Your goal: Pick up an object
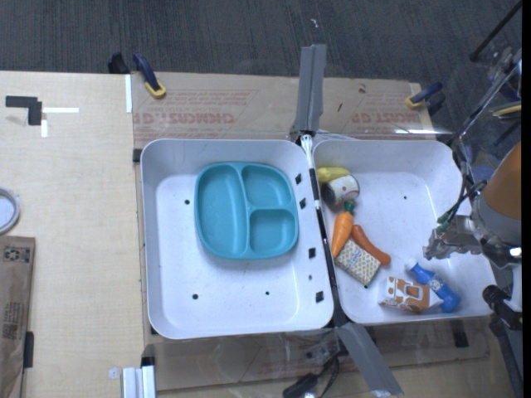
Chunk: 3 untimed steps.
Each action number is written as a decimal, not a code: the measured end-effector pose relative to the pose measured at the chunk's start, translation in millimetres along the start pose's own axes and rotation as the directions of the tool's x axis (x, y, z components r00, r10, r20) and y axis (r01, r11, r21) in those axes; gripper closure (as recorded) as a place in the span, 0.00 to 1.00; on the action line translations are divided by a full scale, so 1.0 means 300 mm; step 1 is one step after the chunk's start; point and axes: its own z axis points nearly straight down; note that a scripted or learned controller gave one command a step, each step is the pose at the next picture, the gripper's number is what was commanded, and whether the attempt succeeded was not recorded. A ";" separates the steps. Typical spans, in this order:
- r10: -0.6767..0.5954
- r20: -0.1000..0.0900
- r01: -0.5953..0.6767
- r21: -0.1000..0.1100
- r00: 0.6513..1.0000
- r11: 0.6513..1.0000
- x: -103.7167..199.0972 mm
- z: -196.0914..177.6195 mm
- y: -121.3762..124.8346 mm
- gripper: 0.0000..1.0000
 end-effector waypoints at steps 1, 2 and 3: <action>0.000 0.000 0.000 0.000 1.000 1.000 0.000 0.000 0.000 0.00; -0.130 -0.016 0.130 0.022 0.991 0.991 0.255 0.089 -0.051 0.00; -0.047 -0.011 0.047 0.028 0.999 0.998 0.249 -0.284 -0.044 0.00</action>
